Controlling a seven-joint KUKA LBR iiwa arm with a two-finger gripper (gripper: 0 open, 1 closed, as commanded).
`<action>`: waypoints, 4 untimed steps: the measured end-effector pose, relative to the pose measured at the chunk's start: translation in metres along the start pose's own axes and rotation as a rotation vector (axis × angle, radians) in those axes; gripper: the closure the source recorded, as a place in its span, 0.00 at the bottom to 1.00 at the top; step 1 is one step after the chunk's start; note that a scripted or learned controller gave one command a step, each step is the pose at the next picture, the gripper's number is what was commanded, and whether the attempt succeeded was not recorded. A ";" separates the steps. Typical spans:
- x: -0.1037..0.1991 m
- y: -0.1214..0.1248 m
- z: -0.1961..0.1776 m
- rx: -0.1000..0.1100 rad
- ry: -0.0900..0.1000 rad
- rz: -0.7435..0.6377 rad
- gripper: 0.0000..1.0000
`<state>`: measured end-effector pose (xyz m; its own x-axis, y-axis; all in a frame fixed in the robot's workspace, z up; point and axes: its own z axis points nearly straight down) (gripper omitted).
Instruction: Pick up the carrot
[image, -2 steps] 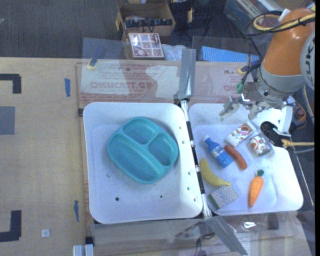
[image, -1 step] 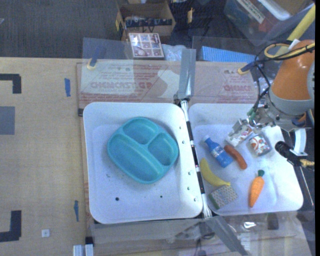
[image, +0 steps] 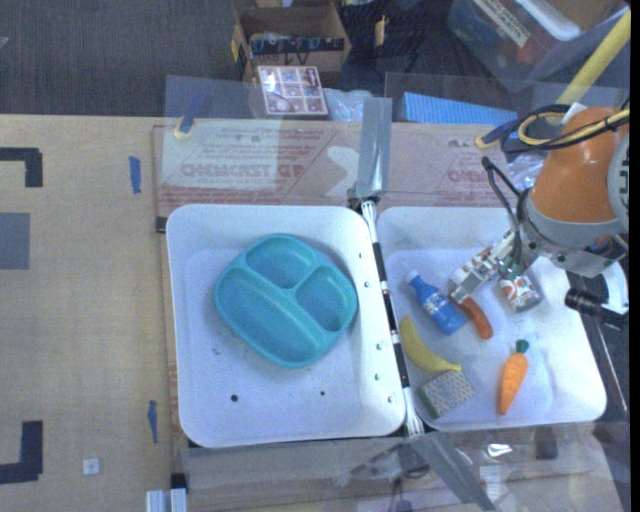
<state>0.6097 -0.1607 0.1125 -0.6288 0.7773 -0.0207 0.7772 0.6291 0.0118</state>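
The carrot (image: 512, 378), orange with a small green top, lies in the right bin (image: 580, 395) near its front right corner, with bare bin floor around it. My gripper (image: 472, 287) hangs over the middle of that bin, up and to the left of the carrot and well apart from it. Its tip sits between a blue bottle (image: 435, 304) and a small red-and-white can (image: 520, 291), just above a reddish sausage-shaped piece (image: 480, 320). Nothing shows as held.
A yellow banana (image: 420, 349) and a tan speckled block (image: 447, 391) lie front left in the right bin. The left bin (image: 200, 400) holds a teal divided plate (image: 287, 299). Cardboard and clear plastic sheets stand behind both bins.
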 end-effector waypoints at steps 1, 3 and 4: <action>-0.033 -0.060 -0.009 0.011 0.015 0.178 0.00; 0.022 -0.101 0.019 0.019 0.019 0.682 0.00; 0.065 -0.113 0.023 0.013 0.009 0.937 0.00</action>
<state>0.4815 -0.1814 0.0873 0.2537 0.9673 -0.0006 0.9672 -0.2537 0.0083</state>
